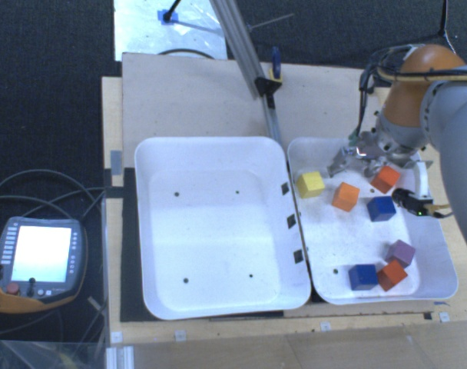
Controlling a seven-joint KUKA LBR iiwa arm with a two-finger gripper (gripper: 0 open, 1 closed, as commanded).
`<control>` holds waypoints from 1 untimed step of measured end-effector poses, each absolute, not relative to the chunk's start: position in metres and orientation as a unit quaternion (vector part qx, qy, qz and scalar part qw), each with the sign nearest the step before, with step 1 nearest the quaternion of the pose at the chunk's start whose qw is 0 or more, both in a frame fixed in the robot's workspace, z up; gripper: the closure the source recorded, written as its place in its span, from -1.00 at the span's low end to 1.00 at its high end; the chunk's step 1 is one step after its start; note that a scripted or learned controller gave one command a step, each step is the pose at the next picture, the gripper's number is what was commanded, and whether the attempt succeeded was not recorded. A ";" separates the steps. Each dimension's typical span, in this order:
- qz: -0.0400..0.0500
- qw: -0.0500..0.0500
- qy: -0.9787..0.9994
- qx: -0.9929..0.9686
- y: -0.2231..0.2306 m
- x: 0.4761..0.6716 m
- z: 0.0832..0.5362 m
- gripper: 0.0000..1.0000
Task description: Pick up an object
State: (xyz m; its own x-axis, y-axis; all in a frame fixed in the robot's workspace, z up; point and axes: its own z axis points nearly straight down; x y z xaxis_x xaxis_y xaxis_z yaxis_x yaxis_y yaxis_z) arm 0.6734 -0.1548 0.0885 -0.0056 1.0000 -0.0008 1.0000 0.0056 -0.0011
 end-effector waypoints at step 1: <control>-0.001 -0.003 -0.710 -0.704 -0.155 0.676 0.103 1.00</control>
